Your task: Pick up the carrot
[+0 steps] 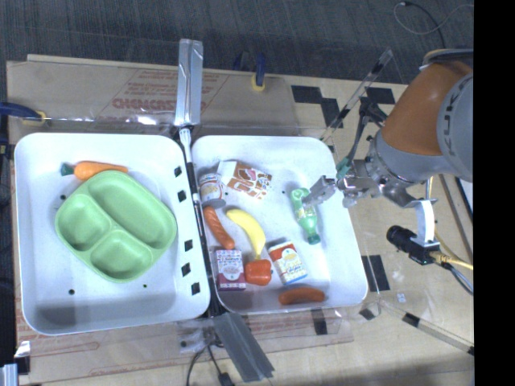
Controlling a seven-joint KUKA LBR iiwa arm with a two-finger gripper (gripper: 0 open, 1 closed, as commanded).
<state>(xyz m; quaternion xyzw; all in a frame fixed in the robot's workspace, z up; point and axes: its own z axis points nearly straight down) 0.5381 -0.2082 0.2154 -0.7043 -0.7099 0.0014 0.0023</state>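
Starting at the near edge of the surface: the right bin has a red sausage-like piece by its near wall, w/ a small red-labelled can, a red tomato-like item and a small pink carton just beyond it toward the near-left corner. Mid bin: a banana lies at a slant, an orange-red hot dog shaped item just left of it along the left wall, and a green bottle lies on its side toward the right wall. Farther back sit a small jar and a white/brown carton near the far-left corner. The claw hangs over the right bin's right side, just above the green bottle's cap end; can't tell how far its fingers are spread, and nothing is seen betw. them. The left bin carries a green divided plate around its middle. The carrot lies in the left bin's far-left corner, touching or just beside the plate's far rim, well apart from the claw.
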